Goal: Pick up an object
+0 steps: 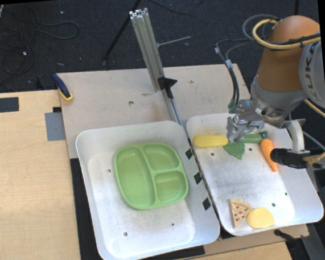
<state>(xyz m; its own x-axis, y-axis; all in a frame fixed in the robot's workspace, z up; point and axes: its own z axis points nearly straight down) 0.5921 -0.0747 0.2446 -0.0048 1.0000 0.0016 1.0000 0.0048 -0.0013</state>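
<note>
1. We see two white bins side by side: the left bin (pixel 103 229) holds a green tray (pixel 151 174) with three compartments, lying flat near its middle
2. The right bin (pixel 299 210) holds the small items; the arm (pixel 284 57) comes in from the right, its orange band above the wrist, and hangs over the far end of this bin
3. The gripper (pixel 241 131) sits low at the bin's far edge, right over a green leaf piece (pixel 236 148); we cannot tell how its fingers stand, nor whether anything is between them
4. A corn cob (pixel 210 141) lies just left of the gripper, along the far rim, close to the leaf piece
5. A carrot (pixel 268 153) lies just right of the leaf piece, its green top pointing toward the gripper
6. At the near end of the right bin, well apart from the gripper, a pizza slice (pixel 239 211) lies touching or just beside a yellow lump (pixel 260 218)
7. A metal post (pixel 148 48) stands on the bench behind the bins, tilted slightly in our view
</note>
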